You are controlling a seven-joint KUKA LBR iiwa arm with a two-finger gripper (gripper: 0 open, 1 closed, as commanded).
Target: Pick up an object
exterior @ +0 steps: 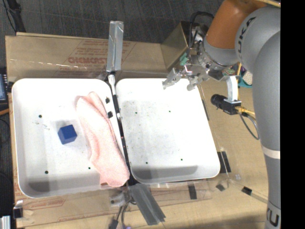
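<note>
A blue cube (67,133) sits in the left bin (28,109), left of its middle. A pink cloth (101,138) lies in a long strip along the left bin's right side, its lower end draped over the divider. My gripper (180,81) hovers over the far edge of the right bin (167,137), well away from both objects. Its two fingers (169,81) are spread apart with nothing between them.
A metal divider bar (114,51) runs between the bins and sticks out past their far edge. Brown cardboard (57,54) lies under and behind the bins. The grey arm (264,80) fills the right side.
</note>
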